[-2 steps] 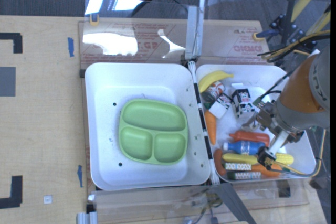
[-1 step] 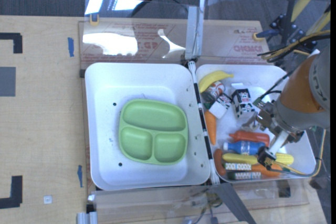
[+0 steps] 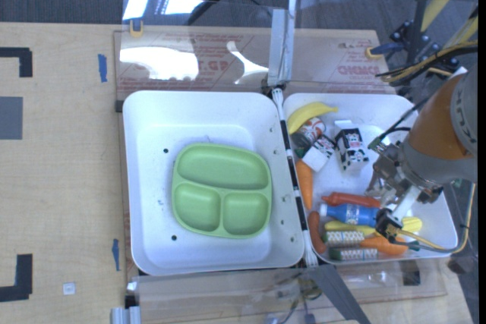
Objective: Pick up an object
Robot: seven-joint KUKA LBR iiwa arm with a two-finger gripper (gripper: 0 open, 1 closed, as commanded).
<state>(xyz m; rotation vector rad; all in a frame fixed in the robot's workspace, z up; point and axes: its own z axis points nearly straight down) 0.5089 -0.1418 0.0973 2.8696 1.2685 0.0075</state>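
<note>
Left white bin (image 3: 144, 125): holds green three-compartment plastic plate (image 3: 222, 188).
My pincer (image 3: 382, 186): low in right white bin (image 3: 395, 111), near side.
Pincer state: I cannot tell.

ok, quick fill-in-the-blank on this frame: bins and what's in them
1. The plate is coloured ___.
2. It has ___ compartments.
3. The banana lies in the view's ___ bin.
4. The hand is over the view's ___ bin.
Missing words: green; three; right; right.
</note>
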